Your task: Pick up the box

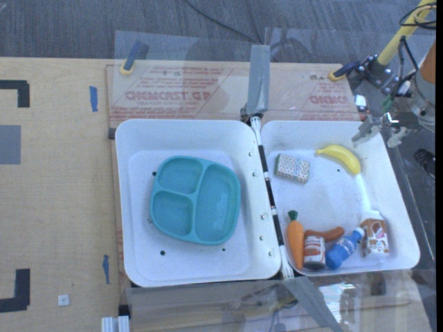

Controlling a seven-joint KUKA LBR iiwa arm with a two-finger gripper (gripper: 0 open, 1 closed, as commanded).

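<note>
tool [377, 126] at upper right, state can't tell, far from box [292, 167]; banana [340, 156] sits between, risk of wrong grab.

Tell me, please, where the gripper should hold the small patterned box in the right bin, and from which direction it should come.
Probably from above, closing across the short sides of the box. It lies flat near the bin's left wall, slightly turned, with bare floor all around, so the fingers have room. The banana lies apart to its right. The gripper is at the bin's upper right edge.
</note>
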